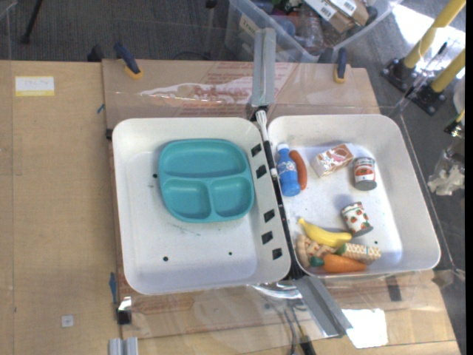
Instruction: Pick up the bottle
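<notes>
The bottle (287,171) is blue with a white cap. It lies in the right bin (414,198), close against that bin's left wall, with its cap towards the back. A red sausage (298,168) lies along its right side, touching or nearly touching it.
The left bin (133,220) holds a teal divided plate (205,180). In the right bin are a small snack box (333,159), a red can (363,173), a strawberry-print cup (355,218), a banana (325,234) and a carrot (344,263). Behind the bins stands a clear tub of clutter (318,6).
</notes>
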### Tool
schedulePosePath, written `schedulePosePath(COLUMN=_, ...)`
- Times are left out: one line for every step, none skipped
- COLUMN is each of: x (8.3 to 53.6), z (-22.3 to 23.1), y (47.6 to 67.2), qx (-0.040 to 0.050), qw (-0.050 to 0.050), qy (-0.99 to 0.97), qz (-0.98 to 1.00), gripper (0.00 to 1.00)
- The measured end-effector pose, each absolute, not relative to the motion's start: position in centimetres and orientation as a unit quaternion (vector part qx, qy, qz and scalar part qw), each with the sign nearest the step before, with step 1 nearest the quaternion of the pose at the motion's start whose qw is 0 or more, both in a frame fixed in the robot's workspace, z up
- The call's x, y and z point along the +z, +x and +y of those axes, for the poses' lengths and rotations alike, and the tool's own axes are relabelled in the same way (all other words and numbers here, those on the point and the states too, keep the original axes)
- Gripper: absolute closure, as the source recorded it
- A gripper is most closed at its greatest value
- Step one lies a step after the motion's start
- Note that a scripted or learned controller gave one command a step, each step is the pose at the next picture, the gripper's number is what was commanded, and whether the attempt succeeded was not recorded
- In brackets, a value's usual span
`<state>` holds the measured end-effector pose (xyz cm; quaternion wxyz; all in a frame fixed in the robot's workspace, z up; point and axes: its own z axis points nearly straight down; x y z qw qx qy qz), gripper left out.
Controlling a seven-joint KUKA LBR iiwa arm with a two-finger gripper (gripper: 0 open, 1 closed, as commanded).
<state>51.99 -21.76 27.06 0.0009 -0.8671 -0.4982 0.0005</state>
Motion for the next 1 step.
schedulePosePath(x=24.17, z=-15.78, y=48.14, qx=0.0005, qw=0.001, qy=-0.872, qz=-0.489, gripper=1.00)
